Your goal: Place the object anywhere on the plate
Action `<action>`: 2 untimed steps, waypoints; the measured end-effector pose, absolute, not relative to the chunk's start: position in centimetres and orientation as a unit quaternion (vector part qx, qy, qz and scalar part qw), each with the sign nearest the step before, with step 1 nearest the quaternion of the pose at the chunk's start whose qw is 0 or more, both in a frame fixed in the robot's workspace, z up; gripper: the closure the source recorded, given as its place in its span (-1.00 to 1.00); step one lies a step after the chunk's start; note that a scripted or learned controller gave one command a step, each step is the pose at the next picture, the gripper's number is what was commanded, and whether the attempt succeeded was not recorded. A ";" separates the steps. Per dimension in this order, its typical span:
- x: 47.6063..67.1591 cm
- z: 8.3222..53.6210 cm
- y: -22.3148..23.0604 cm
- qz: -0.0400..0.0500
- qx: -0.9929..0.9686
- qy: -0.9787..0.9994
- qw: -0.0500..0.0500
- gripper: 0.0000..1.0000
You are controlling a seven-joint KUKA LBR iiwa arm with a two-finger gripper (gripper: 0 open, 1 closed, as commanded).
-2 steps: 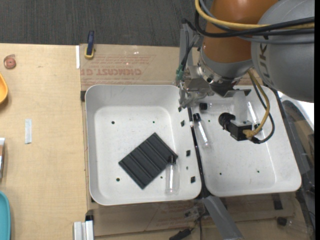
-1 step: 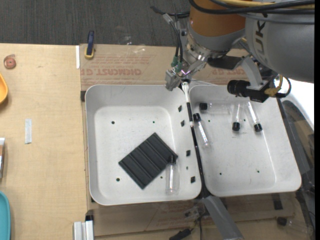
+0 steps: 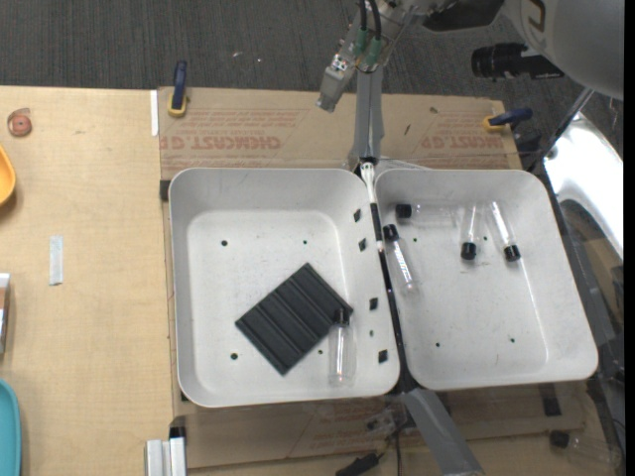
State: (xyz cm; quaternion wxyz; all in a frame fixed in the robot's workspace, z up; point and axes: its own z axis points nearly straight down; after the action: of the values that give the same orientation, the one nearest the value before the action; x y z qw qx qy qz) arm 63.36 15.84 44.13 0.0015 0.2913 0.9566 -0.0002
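I'm pre-grasp: one vial (image 3: 340, 350) touches the black plate's (image 3: 291, 317) near-right edge (gripper state unclear); next, descend left.

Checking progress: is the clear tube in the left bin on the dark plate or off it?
Mostly off: the tube lies flat on the bin floor, its black cap touching the plate's right edge.

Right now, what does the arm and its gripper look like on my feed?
The arm is a bulky, rounded grey body at the upper right, with part of a dark letter marking on its shell. A black cylindrical fitting juts from its side. Thin cables with small green connectors hang from the wrist. The gripper is a slim, grey, straight shaft reaching down.
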 end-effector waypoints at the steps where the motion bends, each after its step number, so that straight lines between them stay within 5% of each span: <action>1: 63.6 40.4 22.9 0.000 0.204 0.979 0.000 1.00; 2: 65.3 43.2 22.7 0.000 0.119 0.993 0.002 1.00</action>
State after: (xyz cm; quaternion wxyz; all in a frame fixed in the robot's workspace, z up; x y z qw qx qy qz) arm 65.26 22.69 43.18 0.0023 0.1186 0.9929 0.0004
